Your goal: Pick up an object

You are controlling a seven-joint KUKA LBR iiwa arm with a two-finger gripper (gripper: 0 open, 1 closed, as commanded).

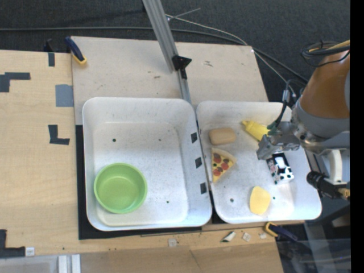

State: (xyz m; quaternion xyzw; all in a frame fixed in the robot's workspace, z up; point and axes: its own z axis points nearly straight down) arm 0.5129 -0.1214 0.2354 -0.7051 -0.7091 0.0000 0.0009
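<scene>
In the right bin lie a tan bread roll, a pizza slice, a yellow curved piece and a pale yellow wedge. My gripper hangs low over the right half of this bin, below and to the right of the yellow curved piece and above the pale wedge. It touches none of these objects as far as I can see. The grey and orange arm comes in from the right, above the bin's right edge.
The left bin holds a green bowl in its near-left corner. A slanted metal pole runs down to the joint between the bins. Cables lie on the dark floor behind the bench.
</scene>
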